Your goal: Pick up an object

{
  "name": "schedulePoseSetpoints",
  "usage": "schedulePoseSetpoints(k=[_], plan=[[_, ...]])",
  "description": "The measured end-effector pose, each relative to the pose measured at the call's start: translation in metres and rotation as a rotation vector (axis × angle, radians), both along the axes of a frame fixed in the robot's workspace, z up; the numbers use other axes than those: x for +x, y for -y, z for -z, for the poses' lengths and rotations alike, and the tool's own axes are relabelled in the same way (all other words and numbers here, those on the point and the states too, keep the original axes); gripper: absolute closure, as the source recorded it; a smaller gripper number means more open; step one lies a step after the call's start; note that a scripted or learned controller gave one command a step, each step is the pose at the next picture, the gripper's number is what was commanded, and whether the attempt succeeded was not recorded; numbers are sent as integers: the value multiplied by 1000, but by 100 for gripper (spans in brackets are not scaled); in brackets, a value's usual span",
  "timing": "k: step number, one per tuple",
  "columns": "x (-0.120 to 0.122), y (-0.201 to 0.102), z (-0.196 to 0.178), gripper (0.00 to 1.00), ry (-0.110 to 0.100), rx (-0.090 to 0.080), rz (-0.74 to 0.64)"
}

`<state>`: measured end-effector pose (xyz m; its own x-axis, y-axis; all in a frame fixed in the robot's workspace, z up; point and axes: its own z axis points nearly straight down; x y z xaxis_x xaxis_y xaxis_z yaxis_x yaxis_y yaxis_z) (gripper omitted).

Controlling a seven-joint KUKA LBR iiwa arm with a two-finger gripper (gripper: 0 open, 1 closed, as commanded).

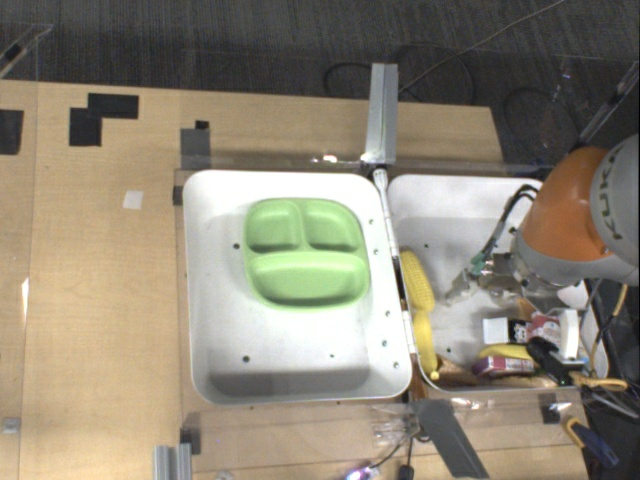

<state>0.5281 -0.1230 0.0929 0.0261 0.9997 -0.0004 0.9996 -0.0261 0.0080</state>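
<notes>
Hanging low over the middle of the right bin (440, 208), the pincer (472, 280) sits at the end of the grey arm (572, 213), which comes in from the right with its orange band uppermost. Pincer state: cannot tell from this angle whether it is spread or pressed together, and nothing can be made out in its grip.

Candidate objects, all in the right bin:
- corn cob (416, 278), yellow, lying along the left wall, just left of the pincer and apart from it.
- second yellow piece (425, 340), directly below the cob, also against the left wall; too indistinct to identify.
- small white box (497, 328), near the pincer on its lower right.
- banana (503, 351), by the front wall, just below the box.
- purple packet (505, 366), touching the banana's underside, at the front wall.

Left bin (215, 298): one green divided plate (305, 250), three compartments, flat, upper centre.

Both bins sit side by side on the wooden desk (90, 298).
</notes>
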Motion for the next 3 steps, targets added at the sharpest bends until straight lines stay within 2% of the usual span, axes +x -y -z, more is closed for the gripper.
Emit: schedulePoseSetpoints(k=[1,2,3], plan=[[94,-24,3,0,6,0,-66],[35,-20,1,0,-3,1,22],[14,-14,2,0,9,5,235]])
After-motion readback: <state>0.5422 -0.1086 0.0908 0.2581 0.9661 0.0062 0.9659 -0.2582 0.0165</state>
